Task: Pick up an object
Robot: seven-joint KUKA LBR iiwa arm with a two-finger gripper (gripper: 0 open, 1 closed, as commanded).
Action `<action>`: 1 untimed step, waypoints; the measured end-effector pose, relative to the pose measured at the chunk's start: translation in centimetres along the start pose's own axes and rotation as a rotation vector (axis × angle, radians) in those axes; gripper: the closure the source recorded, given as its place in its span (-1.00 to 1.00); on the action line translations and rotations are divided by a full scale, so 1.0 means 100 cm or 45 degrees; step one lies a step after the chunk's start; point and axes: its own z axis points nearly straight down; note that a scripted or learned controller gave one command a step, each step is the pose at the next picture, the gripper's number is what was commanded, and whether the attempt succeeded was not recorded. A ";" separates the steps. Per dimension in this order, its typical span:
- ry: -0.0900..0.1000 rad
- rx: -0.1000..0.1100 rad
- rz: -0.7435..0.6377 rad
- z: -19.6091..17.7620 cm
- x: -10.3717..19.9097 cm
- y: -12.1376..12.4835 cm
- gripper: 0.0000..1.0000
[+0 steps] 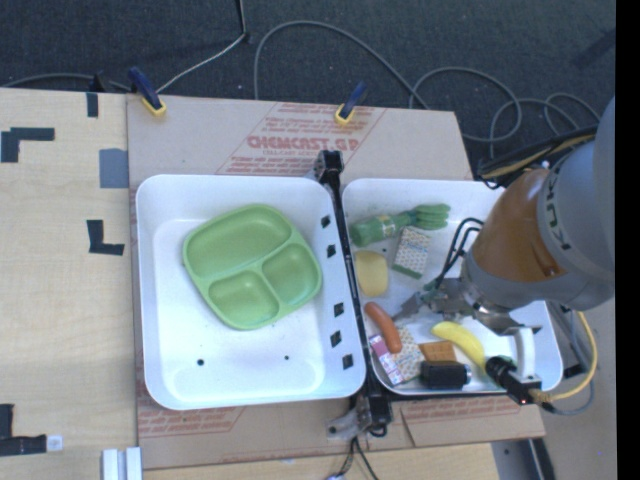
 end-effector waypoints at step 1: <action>0.003 0.013 0.001 -0.116 -0.034 0.049 -1.00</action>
